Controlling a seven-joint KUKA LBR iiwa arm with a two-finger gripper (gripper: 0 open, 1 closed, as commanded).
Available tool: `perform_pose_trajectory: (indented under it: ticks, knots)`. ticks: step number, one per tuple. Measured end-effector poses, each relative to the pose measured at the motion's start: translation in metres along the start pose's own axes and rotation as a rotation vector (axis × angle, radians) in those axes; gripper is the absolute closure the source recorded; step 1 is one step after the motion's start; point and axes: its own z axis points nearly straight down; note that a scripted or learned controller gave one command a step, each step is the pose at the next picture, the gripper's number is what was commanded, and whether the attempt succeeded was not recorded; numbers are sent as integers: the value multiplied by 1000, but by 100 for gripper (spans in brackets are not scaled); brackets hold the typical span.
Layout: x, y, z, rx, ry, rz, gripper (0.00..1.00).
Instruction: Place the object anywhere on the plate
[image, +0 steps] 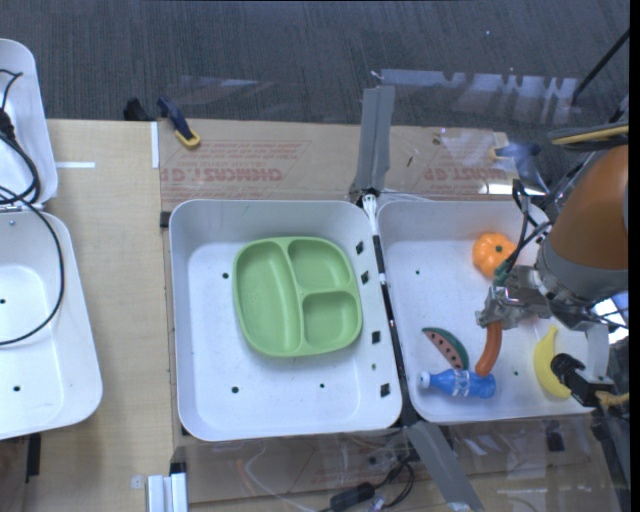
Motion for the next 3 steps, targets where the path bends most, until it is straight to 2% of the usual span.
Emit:
perform_pose_trajectory:
  ticks: [1, 2, 3]
  knots:
    - [75, 35, -36, -1, -1, -519, 100]
    - [192, 34, -55, 0, -1, -618, 100]
    - [192, 34, -55, 1, -1, -618, 0]
